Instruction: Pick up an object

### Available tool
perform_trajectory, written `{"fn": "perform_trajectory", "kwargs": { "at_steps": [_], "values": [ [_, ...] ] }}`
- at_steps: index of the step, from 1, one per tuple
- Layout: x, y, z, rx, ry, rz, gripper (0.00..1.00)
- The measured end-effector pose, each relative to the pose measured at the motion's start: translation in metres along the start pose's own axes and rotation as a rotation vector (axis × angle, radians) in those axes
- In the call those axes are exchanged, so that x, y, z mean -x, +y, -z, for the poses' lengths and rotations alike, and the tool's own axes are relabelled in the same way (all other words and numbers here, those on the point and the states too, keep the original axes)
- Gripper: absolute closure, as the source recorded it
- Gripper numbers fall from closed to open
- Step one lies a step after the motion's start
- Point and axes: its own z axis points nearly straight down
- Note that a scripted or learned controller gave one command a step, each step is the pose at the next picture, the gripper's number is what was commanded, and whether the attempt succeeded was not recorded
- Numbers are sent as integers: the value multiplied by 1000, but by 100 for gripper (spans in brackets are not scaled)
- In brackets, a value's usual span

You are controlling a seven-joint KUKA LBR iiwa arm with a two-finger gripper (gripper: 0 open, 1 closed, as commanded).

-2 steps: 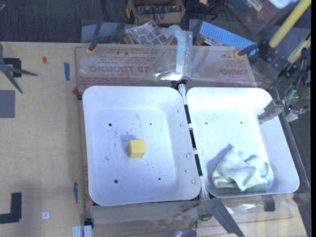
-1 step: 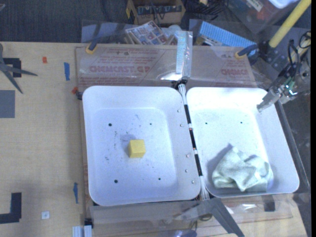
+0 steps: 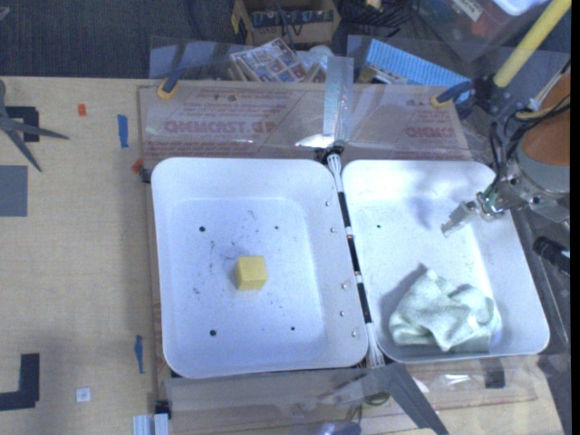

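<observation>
- Gripper (image 3: 464, 214) sits over the upper part of the right bin (image 3: 390, 181), reaching in from the right. It is small and blurred here; cannot tell its state, and nothing is seen held in it.
- Task status, as judged: no pick made yet. Both loose items lie flat in their bins. The whole grasp is left: choose a target, descend, clamp, lift.
- Cloth (image 3: 444, 314): pale green, crumpled, in the same bin as the gripper, below it in the view and near the bin's front edge. Nearest candidate. Soft and bunched, so a pinch on a raised fold would likely take; a pinch on a flat patch may slip.
- Cube (image 3: 251, 273): yellow, small, in the left bin (image 3: 181, 198), well apart from the gripper, to its left and across the divider (image 3: 349, 243) between the bins. Stands alone, nothing touching it.
- Obstructions: none between gripper and cloth. Reaching the cube means crossing the divider; the gripper would need to stay above the rims.
- Surroundings: clear plastic sheet (image 3: 272, 120) taped down behind the bins, beyond the gripper. Cables (image 3: 507, 152) hang close to the arm at the right and could snag. Desk (image 3: 72, 243) far left carries blue tape marks only, nothing relevant.
</observation>
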Motion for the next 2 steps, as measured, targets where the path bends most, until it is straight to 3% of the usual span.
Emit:
{"fn": "perform_trajectory", "kwargs": {
  "at_steps": [1,2],
  "values": [
    [1,1,12,6,-4,-1,100],
    [-88,-45,-31,5,-2,4,100]
  ]
}}
